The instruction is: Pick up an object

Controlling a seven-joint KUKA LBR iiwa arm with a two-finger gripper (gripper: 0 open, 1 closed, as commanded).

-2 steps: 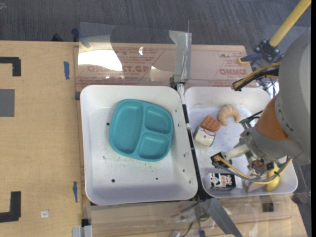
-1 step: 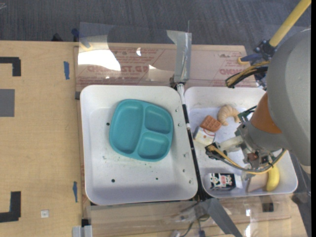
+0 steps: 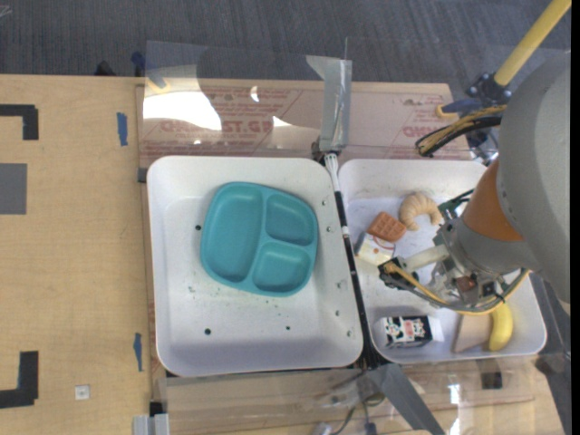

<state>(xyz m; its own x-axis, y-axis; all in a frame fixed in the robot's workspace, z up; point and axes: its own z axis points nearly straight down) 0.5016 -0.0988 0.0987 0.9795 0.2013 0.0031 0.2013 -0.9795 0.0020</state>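
Arm low over the right white bin (image 3: 535,333), hunting for a pick.

The grey arm with its orange band hangs above the cluttered bin, its gripper (image 3: 458,284) lost among cables, so how it stands I cannot tell. Nearby lie a tan croissant-shaped toy (image 3: 420,207), an orange waffle-patterned piece (image 3: 387,227), a black-and-white small carton (image 3: 406,330) and a yellow banana (image 3: 500,327). The teal divided plate (image 3: 260,238) sits in the left bin. This looks like the approach; next it likely needs a clean descent onto one item.
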